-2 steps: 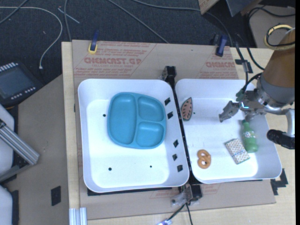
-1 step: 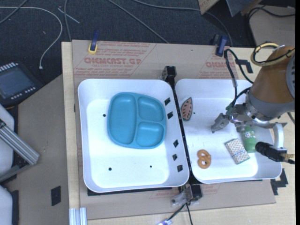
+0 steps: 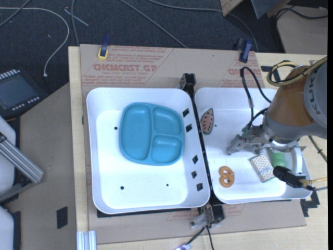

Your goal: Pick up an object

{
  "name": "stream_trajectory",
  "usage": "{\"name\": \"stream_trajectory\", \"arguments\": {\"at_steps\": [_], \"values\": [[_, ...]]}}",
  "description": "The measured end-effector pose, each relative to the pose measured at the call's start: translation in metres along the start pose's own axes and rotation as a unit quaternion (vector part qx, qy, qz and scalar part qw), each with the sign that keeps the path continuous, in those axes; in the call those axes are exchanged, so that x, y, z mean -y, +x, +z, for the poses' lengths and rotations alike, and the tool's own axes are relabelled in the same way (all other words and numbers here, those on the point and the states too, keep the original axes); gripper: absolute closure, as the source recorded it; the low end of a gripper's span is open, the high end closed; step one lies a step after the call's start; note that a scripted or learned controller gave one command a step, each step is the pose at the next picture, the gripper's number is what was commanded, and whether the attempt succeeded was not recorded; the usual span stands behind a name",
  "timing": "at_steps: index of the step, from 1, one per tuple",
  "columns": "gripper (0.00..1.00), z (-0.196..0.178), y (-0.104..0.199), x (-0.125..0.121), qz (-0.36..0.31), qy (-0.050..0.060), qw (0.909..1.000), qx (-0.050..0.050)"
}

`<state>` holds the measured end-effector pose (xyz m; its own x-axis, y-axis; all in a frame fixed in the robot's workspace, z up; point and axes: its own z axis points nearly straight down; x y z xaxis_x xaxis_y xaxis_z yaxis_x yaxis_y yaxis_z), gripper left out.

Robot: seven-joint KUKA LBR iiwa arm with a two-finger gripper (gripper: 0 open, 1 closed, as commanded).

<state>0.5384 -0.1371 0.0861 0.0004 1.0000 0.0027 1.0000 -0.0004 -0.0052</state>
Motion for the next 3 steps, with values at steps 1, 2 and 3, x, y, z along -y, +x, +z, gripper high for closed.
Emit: {"name": "stream_trajectory", "arguments": {"at_steps": [1, 2, 3], "values": [[1.0, -0.013, 0.0, -0.001, 0.0, -0.002, 1.0, 0.001], [1.0, -0.059, 0.004, 0.003, -0.001, -0.005, 1.0, 0.002], [1.0, -0.106, -0.004, 0.001, 0.0, -0.005, 1.0, 0.002]]}}
